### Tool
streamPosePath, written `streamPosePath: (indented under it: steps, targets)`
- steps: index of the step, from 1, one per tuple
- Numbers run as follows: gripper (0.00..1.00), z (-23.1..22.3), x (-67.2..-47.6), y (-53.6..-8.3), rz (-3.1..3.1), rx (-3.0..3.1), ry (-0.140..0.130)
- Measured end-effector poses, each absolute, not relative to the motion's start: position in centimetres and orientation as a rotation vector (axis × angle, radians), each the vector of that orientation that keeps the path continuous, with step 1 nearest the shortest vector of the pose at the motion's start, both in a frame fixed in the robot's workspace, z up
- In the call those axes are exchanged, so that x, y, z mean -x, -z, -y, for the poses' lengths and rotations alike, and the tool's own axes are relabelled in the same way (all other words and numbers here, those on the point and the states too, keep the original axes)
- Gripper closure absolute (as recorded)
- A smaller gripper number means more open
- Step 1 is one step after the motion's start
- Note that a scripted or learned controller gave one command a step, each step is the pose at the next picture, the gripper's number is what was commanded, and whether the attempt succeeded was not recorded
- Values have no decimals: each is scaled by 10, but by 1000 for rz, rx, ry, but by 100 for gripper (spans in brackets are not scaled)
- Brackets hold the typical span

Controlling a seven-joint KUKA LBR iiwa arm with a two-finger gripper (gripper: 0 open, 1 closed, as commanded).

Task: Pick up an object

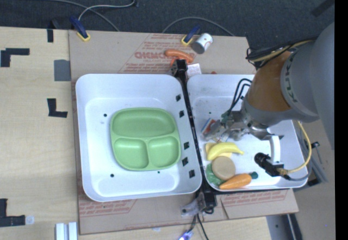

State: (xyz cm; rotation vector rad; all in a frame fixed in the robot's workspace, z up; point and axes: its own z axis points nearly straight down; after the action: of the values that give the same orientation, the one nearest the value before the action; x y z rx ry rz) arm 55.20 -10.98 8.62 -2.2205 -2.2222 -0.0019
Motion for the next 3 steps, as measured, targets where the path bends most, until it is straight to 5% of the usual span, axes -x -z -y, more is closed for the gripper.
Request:
streamPosePath:
  steps: [1,2,3]
  targets:
    - [0,94,-622,-86,2226,2222,4]
    - [0,94,-621,-86,2226,2223,4]
    - [100,94,-622,-96,2226,2222,4]
